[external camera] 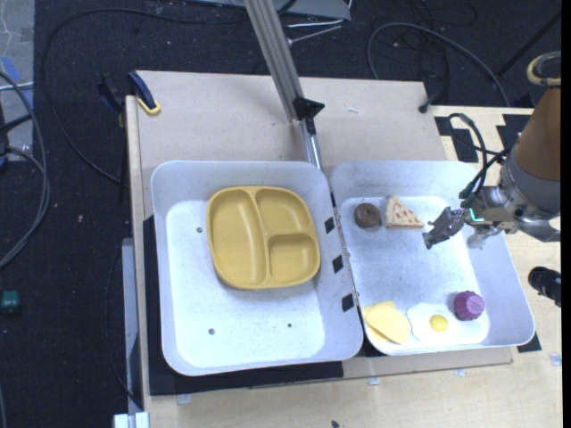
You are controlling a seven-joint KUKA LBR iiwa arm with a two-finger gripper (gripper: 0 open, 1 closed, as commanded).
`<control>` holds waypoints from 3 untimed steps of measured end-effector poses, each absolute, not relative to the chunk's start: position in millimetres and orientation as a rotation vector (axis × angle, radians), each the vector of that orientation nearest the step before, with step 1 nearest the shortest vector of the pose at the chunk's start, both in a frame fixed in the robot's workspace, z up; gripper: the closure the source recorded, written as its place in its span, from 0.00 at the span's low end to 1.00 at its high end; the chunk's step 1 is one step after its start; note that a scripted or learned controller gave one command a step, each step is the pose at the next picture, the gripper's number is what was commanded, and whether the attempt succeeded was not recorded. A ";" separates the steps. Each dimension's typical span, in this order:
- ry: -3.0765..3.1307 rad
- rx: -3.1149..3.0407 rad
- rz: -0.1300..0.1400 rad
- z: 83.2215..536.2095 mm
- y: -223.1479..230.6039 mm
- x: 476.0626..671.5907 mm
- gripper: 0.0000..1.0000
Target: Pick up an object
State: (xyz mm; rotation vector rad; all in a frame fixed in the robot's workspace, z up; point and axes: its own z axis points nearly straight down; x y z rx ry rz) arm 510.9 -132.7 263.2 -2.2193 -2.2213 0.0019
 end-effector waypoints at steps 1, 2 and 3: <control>-2.222 -2.220 0.000 263.8 -132.7 511.4 0.00; -2.218 -2.220 0.004 219.7 -129.3 507.4 0.00; -2.217 -2.220 0.004 176.1 -126.3 505.5 0.00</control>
